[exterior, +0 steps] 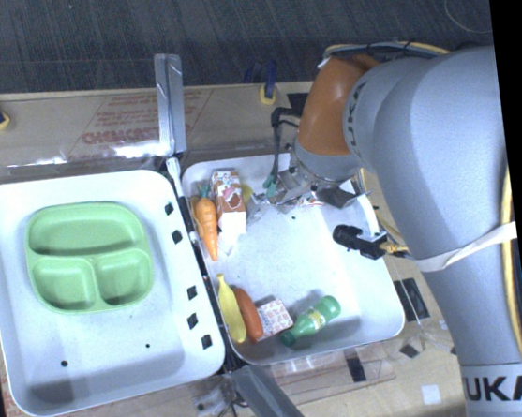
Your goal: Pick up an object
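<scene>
On the table's 2 bins (370,326) we see the gripper (283,193), its state untellable, reaching; next, it must descend onto the carton (229,197)

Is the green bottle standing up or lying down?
Lying down: the green bottle rests on its side on the right bin's floor, cap toward the right.

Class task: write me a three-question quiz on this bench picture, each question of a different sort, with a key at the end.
1. True or false: the green divided tray lies in the left bin.
2. Which thing lies nearest the right bin's bottom edge? A) carrot B) green bottle C) carton
3. Fill in: the yellow banana lies beside a red ____.

Key: 1 true; 2 B; 3 sausage. The tool is over the right bin's upper part.
</scene>
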